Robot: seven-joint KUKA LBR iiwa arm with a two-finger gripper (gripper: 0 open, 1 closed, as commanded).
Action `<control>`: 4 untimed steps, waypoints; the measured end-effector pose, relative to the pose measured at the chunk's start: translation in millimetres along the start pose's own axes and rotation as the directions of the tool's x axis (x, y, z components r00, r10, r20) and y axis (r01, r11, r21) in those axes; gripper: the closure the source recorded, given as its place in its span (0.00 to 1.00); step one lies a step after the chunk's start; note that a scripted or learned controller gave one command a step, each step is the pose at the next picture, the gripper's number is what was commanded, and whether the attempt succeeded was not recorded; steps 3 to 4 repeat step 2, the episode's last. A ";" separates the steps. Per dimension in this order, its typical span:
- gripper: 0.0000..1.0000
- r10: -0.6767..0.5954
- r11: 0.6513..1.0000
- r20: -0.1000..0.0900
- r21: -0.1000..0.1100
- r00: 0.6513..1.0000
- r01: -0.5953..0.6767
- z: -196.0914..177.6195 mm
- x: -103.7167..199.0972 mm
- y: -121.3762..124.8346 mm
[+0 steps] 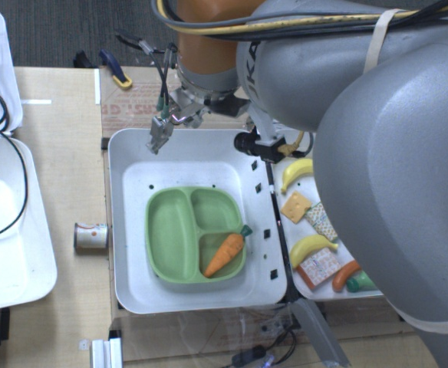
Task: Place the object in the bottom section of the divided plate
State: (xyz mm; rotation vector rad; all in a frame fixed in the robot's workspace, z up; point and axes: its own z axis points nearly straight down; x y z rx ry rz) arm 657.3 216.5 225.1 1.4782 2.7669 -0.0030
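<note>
carrot (225, 253) lies in the lower right section of the green divided plate (172, 236), leafy end up toward the plate's edge — the plate sits in the left white bin (132, 205). tool (159, 135) hangs over that bin's top left rim, well apart from the plate; nothing sits between its fingers, which look spread. bananas (297, 173) and other toy food fill the right bin — on the counter (63, 129), a small can (91, 236).
</note>
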 end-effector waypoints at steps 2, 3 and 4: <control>0.00 -0.104 0.995 -0.003 0.001 0.995 0.104 -1.1 0.3 -30.0; 0.00 -0.104 0.995 -0.003 0.001 0.995 0.104 -1.1 0.3 -30.0; 0.00 -0.104 0.995 -0.003 0.001 0.995 0.104 -1.1 0.3 -30.0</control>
